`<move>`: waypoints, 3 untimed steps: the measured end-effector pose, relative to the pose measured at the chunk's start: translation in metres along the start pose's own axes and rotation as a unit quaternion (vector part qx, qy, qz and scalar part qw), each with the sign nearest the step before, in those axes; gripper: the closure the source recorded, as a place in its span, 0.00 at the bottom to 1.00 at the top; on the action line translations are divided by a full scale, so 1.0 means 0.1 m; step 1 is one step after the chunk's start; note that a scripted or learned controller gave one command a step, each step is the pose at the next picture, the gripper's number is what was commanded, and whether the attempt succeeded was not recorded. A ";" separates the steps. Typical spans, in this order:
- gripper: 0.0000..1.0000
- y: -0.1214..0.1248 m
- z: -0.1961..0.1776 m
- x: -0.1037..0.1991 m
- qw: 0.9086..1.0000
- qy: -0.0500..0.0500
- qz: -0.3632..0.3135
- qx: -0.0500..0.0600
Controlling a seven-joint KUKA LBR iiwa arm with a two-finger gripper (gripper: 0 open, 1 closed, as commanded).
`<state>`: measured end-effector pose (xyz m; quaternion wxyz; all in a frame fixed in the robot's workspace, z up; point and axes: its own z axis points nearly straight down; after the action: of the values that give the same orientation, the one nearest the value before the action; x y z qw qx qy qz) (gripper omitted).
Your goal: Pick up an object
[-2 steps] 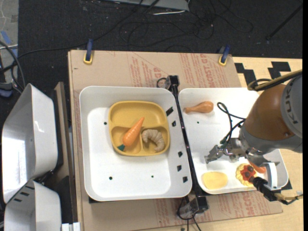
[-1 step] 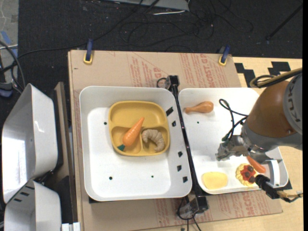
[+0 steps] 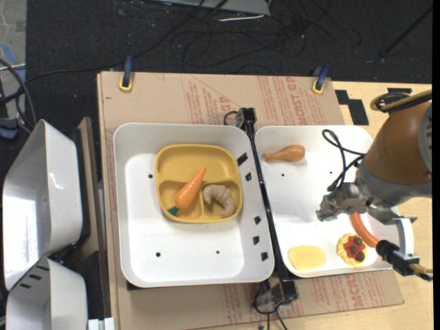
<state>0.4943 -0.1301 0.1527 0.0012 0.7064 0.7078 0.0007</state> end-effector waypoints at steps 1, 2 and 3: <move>1.00 0.04 -0.43 0.00 1.000 0.000 0.000 -0.001; 1.00 0.06 -0.96 -0.01 1.000 -0.001 -0.001 -0.002; 1.00 0.34 -0.99 0.40 1.000 0.000 -0.003 0.000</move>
<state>0.5277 -0.0897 0.2522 0.0012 0.7045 0.7097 0.0010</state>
